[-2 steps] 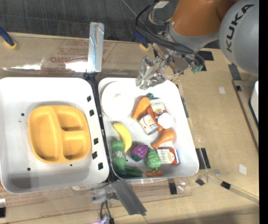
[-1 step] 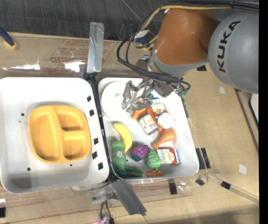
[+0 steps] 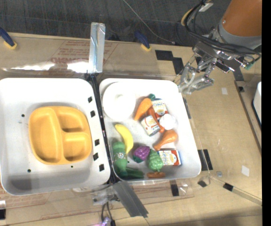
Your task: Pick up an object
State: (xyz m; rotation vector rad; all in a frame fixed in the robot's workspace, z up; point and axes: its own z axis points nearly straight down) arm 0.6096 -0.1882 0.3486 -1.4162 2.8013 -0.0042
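The right bin (image 3: 184,108) holds several toy foods: two carrots (image 3: 143,108) (image 3: 167,138), a banana (image 3: 124,136), a purple grape bunch (image 3: 141,152), green vegetables (image 3: 119,155), a white egg (image 3: 168,122), small cartons (image 3: 151,124) (image 3: 171,157) and a white plate (image 3: 118,104). My gripper (image 3: 194,83) hangs above the bin's far right corner, just outside the rim, with nothing between its metal fingers. Its fingers look spread apart.
The left bin (image 3: 3,126) carries a yellow divided tray (image 3: 60,134). A silver tape strip (image 3: 97,47) stands at the back between the bins. Cables (image 3: 196,11) trail from the arm at upper right. Bare cardboard bench (image 3: 225,131) lies right of the bins.
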